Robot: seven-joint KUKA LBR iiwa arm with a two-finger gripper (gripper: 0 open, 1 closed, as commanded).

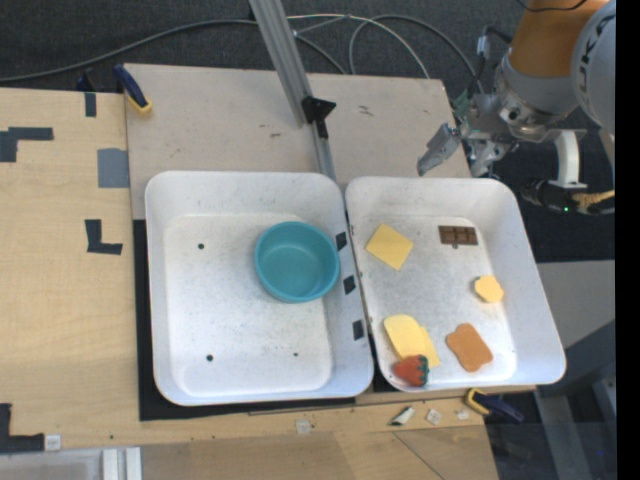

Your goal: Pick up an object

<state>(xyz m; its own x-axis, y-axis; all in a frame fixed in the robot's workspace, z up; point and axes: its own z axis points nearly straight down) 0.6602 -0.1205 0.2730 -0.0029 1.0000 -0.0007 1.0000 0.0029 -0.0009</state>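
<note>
The hand (462, 153) hangs open and holding nothing above the far rim of the right bin (535, 298). The brown chocolate piece (458, 235) lies just nearer, apart from it

Arm (560, 38) cut off by top, right edges.

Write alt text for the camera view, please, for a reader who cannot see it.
A robot gripper hangs above the far edge of the right bin, which holds several small toy foods. The left bin holds a blue bowl.
</note>
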